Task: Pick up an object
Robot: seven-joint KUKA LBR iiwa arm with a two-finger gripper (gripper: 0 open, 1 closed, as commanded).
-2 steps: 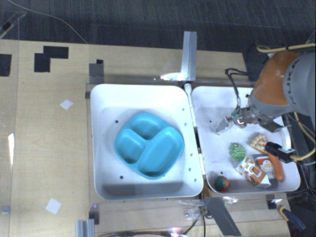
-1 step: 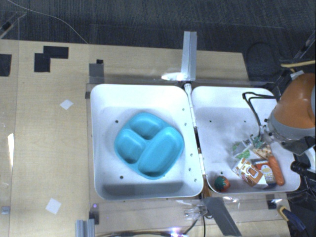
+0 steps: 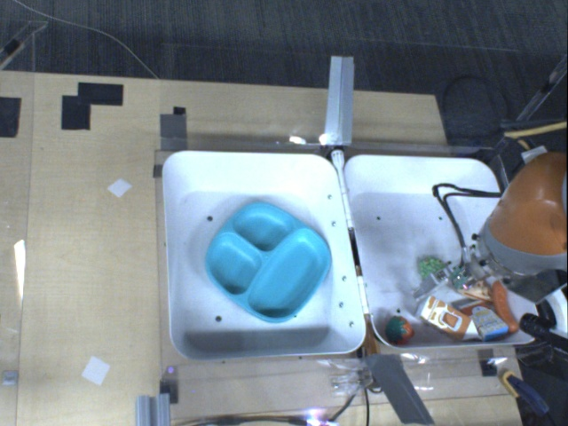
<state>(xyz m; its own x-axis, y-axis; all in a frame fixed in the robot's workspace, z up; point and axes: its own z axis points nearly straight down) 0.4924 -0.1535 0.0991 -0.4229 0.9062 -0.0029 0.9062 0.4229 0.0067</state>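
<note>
Hand (image 3: 463,273) of mine hangs low at the right of the frame, over the right bin (image 3: 390,193), with the orange band of my arm (image 3: 532,216) bulking above it and hiding most of what it does. Whether it is open or closed on something I cannot tell from this angle.

What the coming move turns on is how near the pile lies: the clutter sits in the lower right corner of that bin, just below my hand and slightly to its left in the frame. A green sprig-like piece (image 3: 432,265) lies just left of the hand, nearest of all. Below it is an orange-and-white packet (image 3: 444,316), its long axis running slantwise from upper left to lower right. An orange carrot-shaped piece (image 3: 502,302) lies to the lower right of the hand, long axis steep, nearly up and down the frame. A small round ball (image 3: 398,329) rests further off at lower left, against the bin's bottom rim.

The blue divided tray (image 3: 266,260) fills the left bin (image 3: 191,327), well apart from me.
</note>
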